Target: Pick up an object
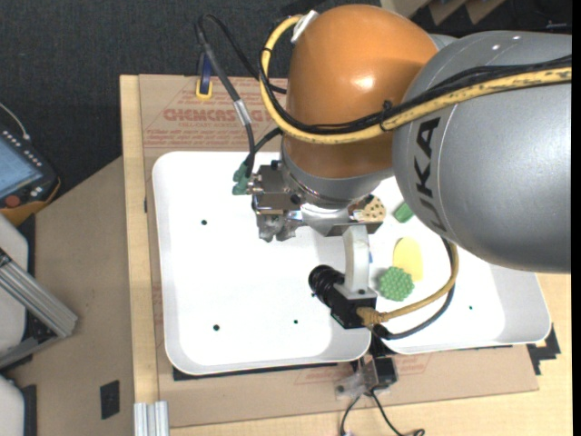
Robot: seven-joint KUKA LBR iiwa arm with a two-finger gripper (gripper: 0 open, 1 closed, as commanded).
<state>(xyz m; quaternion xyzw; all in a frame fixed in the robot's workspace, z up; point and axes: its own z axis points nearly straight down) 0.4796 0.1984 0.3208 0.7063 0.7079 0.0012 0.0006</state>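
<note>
Hanging low over the left bin [200, 271], the end effector [270, 220] is masked by the arm's bulk, so whether it is released or clenched cannot be told. A green ball [395, 283] and a yellow piece [408, 255] lie touching in the right bin [495, 309], apparently aside from its line of descent, so neither is held.

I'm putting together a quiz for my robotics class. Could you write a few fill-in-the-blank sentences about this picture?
1. The bumpy ball in the right-hand bin of the view is ____.
2. The smooth object just above that ball in the view is ____.
3. The gripper hangs over the other bin, on the view's ____ side.

Missing words: green; yellow; left.
</note>
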